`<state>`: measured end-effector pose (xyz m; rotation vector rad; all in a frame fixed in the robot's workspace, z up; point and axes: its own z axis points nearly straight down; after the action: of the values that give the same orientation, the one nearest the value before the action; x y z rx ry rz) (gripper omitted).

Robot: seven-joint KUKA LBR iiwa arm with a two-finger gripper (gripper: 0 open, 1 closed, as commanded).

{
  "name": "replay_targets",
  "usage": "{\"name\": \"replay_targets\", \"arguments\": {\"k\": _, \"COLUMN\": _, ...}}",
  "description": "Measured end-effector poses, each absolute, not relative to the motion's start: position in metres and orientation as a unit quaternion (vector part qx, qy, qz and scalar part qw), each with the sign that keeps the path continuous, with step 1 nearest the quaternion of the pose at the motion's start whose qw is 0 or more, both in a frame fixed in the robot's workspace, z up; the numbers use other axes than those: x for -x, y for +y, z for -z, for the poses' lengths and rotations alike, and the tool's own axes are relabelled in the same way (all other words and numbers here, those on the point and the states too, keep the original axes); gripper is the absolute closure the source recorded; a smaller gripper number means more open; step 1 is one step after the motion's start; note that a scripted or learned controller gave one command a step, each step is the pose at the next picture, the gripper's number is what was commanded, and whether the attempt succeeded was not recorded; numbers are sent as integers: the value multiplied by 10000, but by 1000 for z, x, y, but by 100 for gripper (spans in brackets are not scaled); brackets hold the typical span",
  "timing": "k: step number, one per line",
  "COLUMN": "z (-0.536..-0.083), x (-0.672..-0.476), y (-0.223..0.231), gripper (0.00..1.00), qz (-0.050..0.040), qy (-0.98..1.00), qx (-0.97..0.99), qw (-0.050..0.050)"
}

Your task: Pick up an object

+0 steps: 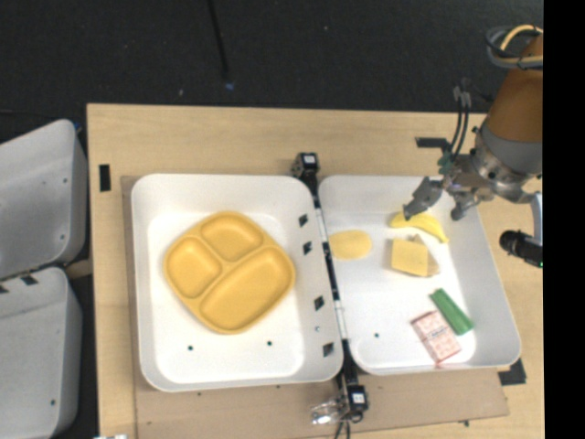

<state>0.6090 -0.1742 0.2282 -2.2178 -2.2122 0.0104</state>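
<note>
Even, fairly bright light is falling from above, washing the two white bins [228, 359] almost flat, with only faint grey shading showing along their inner walls. The yellow tray [230, 271] is glowing warmly, soft shadows lying in its compartments. The wooden bench [228, 135] is looking pale and evenly lit. Beyond it the dark floor [274, 35] is fading into grainy black. The whole picture is looking soft and slightly blurred, with small things losing crisp edges. No harsh glare is showing.

Dark floor [274, 35], wooden bench [228, 140]
</note>
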Motion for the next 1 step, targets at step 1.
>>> {"name": "replay_targets", "arguments": {"k": 1, "z": -235, "x": -611, "y": -174, "gripper": 0, "qz": 2, "qy": -7068, "qx": 7075, "qw": 1}}
